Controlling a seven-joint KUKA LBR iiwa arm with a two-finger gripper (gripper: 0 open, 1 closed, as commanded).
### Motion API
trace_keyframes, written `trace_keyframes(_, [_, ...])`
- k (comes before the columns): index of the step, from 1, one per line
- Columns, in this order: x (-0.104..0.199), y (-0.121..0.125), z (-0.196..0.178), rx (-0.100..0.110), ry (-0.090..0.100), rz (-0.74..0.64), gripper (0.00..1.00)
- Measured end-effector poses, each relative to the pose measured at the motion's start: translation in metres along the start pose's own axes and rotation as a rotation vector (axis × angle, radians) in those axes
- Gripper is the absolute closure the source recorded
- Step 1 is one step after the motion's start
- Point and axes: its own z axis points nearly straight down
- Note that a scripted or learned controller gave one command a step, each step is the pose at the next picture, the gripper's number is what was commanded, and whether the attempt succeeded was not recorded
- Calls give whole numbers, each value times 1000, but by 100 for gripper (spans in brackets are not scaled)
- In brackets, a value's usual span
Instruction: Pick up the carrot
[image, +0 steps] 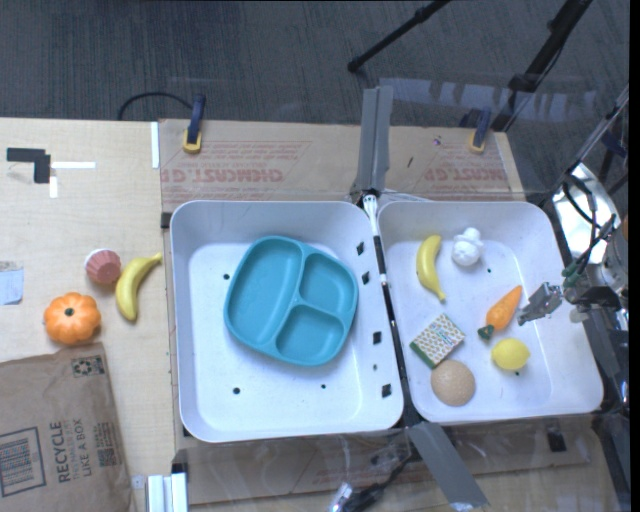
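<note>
Right bin, holding carrot (tilted) near its right wall; lemon just below, patterned box to the left, banana farther up-left. End effector just right of carrot, grip state unreadable.

At the right edge of the frame I see my small grey metal two-finger gripper, its slim fingertips pale and glinting. Behind it sits a dark blocky wrist section with a bright, whitish reflective patch above it toward the upper right. Thin black cables loop around that patch and trail down to the wrist. Finer markings are too small to make out.
</note>
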Motion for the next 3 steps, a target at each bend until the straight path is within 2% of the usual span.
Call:
trace_keyframes(1, [-13,45,89,0,10,236,0])
trace_keyframes(2, [-16,46,77,-5,2,235,100])
trace_keyframes(3, [54,78,1,-2,-2,568,100])
